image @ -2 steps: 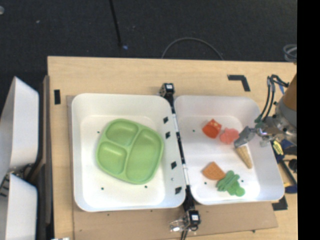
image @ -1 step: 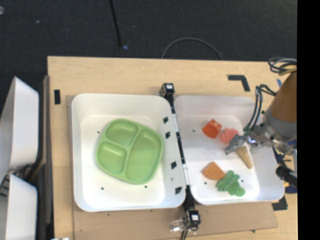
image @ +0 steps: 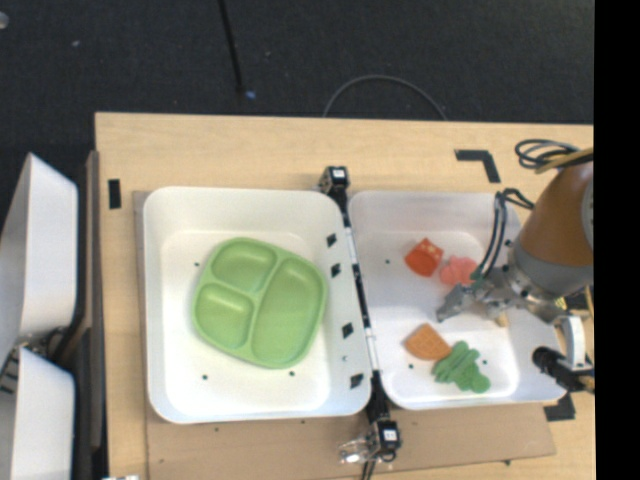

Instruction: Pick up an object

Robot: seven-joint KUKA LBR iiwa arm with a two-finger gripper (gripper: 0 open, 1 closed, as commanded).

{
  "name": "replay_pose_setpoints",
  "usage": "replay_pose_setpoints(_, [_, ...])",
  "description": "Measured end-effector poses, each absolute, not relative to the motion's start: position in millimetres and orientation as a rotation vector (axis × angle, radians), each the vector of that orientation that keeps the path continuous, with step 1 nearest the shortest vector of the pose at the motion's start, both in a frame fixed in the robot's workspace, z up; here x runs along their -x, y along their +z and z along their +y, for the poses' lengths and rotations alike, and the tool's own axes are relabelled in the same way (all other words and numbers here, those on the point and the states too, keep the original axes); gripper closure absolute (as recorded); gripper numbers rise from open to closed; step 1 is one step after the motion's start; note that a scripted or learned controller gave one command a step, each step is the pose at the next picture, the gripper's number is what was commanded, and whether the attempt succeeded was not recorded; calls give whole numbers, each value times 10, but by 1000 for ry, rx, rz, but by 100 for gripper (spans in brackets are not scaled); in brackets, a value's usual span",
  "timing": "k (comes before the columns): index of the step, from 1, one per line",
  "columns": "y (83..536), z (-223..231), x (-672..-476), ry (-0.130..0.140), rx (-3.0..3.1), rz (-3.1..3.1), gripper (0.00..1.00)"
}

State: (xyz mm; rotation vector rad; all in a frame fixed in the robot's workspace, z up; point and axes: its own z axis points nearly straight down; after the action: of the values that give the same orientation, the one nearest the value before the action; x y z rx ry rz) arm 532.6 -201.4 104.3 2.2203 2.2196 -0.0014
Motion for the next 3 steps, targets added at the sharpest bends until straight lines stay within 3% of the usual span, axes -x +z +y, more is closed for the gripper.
replay_pose_setpoints(1, [1170,-2020,-5332,3,-2222,2216,100])
replay_pose_setpoints(3, [2254,-2055,-5437,5,-2211,2220,100])
